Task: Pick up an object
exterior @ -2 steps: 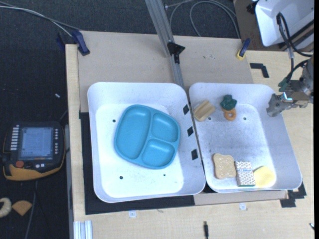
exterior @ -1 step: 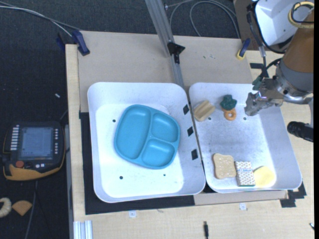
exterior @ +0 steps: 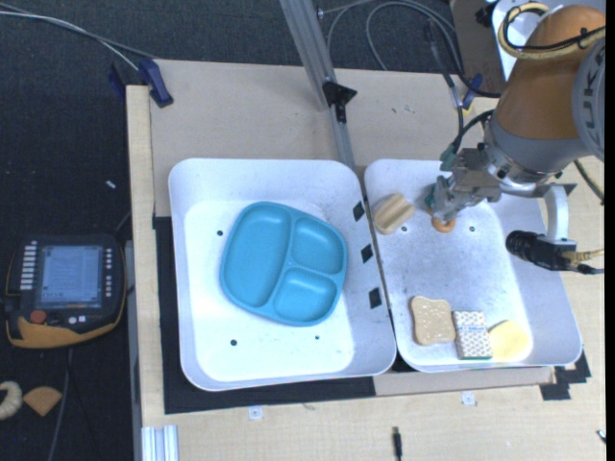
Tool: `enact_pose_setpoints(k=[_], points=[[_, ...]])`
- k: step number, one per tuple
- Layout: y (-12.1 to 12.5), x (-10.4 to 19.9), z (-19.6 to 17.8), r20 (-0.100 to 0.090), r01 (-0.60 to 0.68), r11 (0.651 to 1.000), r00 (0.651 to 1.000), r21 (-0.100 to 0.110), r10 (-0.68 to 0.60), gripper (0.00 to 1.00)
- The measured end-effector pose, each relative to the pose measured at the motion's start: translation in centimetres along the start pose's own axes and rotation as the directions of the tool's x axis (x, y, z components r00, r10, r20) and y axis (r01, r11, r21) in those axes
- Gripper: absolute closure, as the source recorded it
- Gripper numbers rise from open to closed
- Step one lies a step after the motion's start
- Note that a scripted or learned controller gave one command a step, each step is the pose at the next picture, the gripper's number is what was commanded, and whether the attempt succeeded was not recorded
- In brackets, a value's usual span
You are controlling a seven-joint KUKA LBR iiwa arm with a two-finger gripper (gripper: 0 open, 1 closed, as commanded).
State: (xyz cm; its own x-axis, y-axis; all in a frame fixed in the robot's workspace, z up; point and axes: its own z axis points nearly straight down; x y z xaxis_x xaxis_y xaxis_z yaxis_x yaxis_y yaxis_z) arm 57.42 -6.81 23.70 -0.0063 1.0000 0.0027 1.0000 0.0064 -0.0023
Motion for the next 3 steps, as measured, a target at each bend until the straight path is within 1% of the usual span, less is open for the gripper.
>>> enact_pose_setpoints(k=[1, 3], points=[[2.0, 5.2, 1.1, 0.001, 0.0, 1.0, 1.0, -0.004, 0.0, 1.0], [4.3, 16.0, 2.8, 0.0, 0.0, 1.0, 1.0, -0.004, 0.0, 1.0]])
